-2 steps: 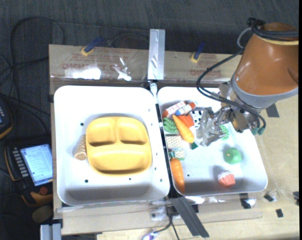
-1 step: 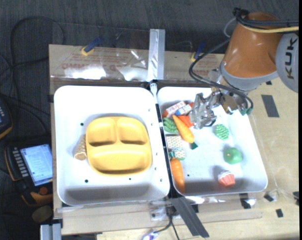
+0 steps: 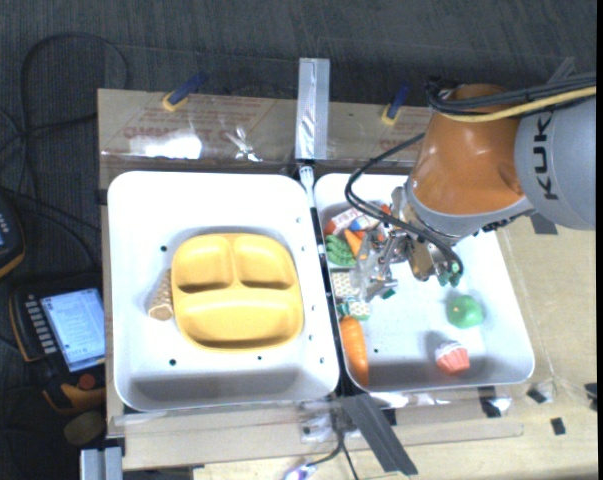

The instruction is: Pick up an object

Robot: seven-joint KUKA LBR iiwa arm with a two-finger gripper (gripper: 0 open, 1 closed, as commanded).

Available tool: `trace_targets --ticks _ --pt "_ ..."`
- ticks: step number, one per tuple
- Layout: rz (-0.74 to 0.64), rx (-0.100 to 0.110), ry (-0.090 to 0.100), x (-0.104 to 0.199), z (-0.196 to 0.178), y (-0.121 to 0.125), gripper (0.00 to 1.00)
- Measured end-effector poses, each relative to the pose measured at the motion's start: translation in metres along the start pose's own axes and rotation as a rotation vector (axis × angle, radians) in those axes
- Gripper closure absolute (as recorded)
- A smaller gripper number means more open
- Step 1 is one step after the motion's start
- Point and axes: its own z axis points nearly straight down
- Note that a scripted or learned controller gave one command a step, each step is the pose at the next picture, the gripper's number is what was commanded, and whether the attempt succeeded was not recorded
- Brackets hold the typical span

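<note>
A grey robot arm with an orange band reaches into the right-hand white bin (image 3: 511, 358). Its gripper (image 3: 373, 268) hangs low over a tight heap of small toys (image 3: 343, 240) against the bin's left wall. Whether it is clenched, released or grasping anything cannot be told, because the metal parts blur into the clutter.

Just below the gripper lies a carrot (image 3: 353, 345). To its right, apart from the heap, sit a green ball (image 3: 466, 312) and, lower, a pink cupcake (image 3: 452, 356). Well to its left, the other bin (image 3: 131, 368) holds a yellow divided plate (image 3: 237, 290) with an ice-cream cone (image 3: 161, 298) touching its edge.

Likely risks: the crowded toys may shift or jam, two may catch together, or the nearby wall may block a clean grip.

The heap's separate items are hard to make out, and the arm covers the bin's upper right.
</note>
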Motion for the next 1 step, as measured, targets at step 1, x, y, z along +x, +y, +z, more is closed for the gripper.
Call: trace_targets --ticks 1 --pt "0.001 0.000 0.000 0.0000 -0.0001 -0.0001 0.00"
